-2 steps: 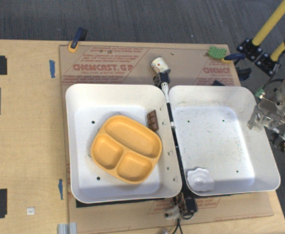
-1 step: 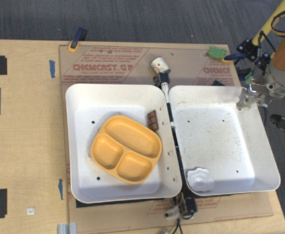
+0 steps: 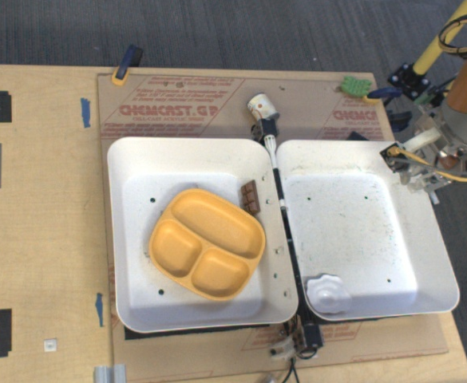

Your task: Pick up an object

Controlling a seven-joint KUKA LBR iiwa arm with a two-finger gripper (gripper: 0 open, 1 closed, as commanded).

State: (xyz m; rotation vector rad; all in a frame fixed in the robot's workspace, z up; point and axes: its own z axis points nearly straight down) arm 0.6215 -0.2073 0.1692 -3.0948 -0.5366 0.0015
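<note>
Yellow divided tray (image 3: 207, 242) lies diagonally, upper-left to lower-right; claw (image 3: 425, 164) state unclear.

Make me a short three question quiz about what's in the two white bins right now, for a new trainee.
1. True or false: the yellow three-compartment plastic tray lies in the left white bin.
2. Which bin holds the small white translucent plastic lid? A) left B) right white bin
3. Fill in: the small brown block lies by the tray's upper ____ edge.

Key: 1 true. 2 B, in its near left corner. 3 right, beside the wall between the bins.
</note>
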